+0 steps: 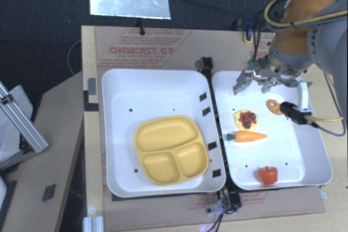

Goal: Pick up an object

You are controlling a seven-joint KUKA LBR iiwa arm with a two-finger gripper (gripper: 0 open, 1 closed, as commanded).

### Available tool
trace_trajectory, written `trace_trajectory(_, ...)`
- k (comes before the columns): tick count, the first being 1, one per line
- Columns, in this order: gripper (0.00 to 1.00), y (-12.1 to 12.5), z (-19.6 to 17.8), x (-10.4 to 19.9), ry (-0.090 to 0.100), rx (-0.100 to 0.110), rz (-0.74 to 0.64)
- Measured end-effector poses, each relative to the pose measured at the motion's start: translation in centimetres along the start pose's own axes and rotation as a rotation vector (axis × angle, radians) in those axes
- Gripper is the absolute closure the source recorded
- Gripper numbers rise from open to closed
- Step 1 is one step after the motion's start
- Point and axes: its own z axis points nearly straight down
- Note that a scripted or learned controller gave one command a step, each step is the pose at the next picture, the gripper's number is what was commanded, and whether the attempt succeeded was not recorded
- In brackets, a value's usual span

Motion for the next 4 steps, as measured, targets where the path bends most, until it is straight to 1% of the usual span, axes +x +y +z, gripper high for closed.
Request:
trace_trajectory(1,0.0,-0.6,6.1,-0.1,0.0,0.001,0.001)
trace_trajectory(2,0.0,-0.6,8.9,0.0,0.0,-0.002,0.0)
trace_trajectory(3,1.0,-0.5,7.7,0.0,-0.001,-0.007,0.0)
trace_trajectory(4,1.0,-0.3,3.3,0.1,-0.001,-0.01,-0.002)
